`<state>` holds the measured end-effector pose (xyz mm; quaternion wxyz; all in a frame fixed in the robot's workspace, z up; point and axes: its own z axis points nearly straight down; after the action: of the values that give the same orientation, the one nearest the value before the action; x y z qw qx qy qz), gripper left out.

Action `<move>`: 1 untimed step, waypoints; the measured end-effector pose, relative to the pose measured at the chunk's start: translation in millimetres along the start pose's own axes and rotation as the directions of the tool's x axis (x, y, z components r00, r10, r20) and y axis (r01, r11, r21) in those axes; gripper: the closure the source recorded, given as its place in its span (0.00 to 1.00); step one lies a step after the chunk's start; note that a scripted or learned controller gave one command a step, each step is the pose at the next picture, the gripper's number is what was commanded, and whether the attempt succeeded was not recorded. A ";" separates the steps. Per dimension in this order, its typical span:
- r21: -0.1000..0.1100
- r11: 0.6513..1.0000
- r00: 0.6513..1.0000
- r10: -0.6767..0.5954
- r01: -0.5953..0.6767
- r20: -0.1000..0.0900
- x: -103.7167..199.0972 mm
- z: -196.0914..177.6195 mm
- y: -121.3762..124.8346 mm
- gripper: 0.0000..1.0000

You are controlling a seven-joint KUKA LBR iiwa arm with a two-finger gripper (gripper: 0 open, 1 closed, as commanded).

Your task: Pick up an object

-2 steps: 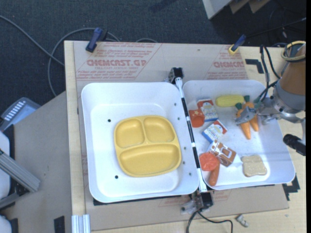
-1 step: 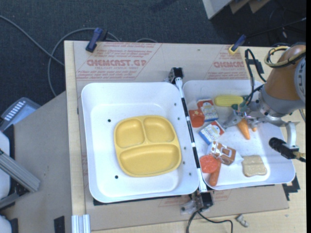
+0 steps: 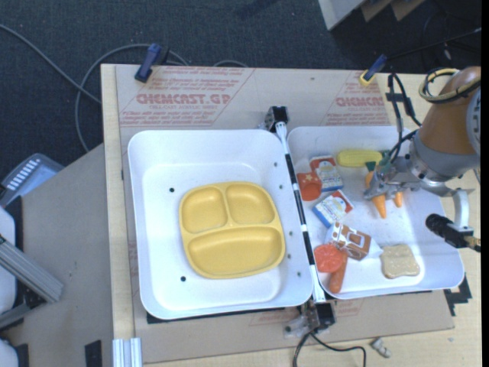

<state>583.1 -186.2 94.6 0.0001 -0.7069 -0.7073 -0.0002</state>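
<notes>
Two fingers (image 3: 380,191) hang low over the right bin (image 3: 443,277), at about 2 o'clock of that bin's centre, above the orange carrot (image 3: 381,202). Whether the fingers are spread or closed on anything cannot be told; their tips blur into the carrot beneath them.

Objects around the fingers, by clock direction:
- 10 o'clock: yellow corn cob (image 3: 357,158), near the bin's far wall.
- 9 o'clock: small printed carton (image 3: 329,173), with a red piece (image 3: 308,186) just beside it at the dividing edge.
- 8 o'clock: blue-and-white packet (image 3: 332,208).
- 7 o'clock: brown-and-white packet (image 3: 352,241), then a red tomato-like piece (image 3: 329,258) touching a second orange carrot (image 3: 336,278) at the near wall.
- 6 o'clock: slice of bread (image 3: 399,261).

Open floor lies in the right bin at 4 to 5 o'clock of the fingers, between the bread and the right wall. A black part of the arm (image 3: 451,82) overhangs that wall.

The left bin (image 3: 153,228) holds a yellow divided plate (image 3: 231,228) at its centre, with bare white margin on all sides. Both bins meet along a common rim on the worktop (image 3: 229,98).
</notes>
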 end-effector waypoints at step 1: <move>0.018 1.000 1.000 0.006 -0.006 0.006 78.2 7.8 43.6 1.00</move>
<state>626.7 -107.9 86.8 0.0044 -0.7089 -0.7052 0.0085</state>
